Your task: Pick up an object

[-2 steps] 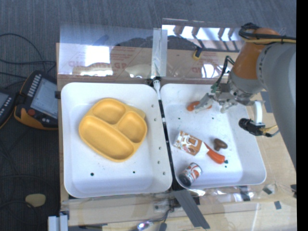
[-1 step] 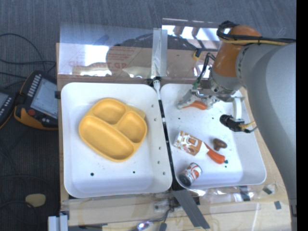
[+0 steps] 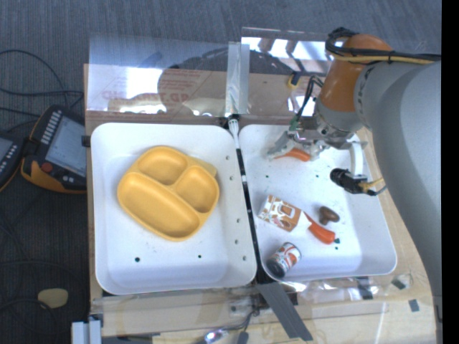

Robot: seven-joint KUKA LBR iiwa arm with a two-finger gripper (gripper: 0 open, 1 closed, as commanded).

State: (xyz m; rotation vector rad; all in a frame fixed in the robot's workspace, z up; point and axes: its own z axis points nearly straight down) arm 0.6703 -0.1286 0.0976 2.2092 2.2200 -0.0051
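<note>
My pincer (image 3: 301,143) sits at the right bin's (image 3: 373,260) far edge, over an orange carrot (image 3: 297,154); grip state unclear; the carton's (image 3: 279,213) print is unreadable.

The yellow three-compartment plastic plate (image 3: 169,191) lies in the left white bin (image 3: 107,264). The right white bin (image 3: 373,253) holds a small printed carton (image 3: 279,213), with a tipped can (image 3: 285,258) before it.
</note>
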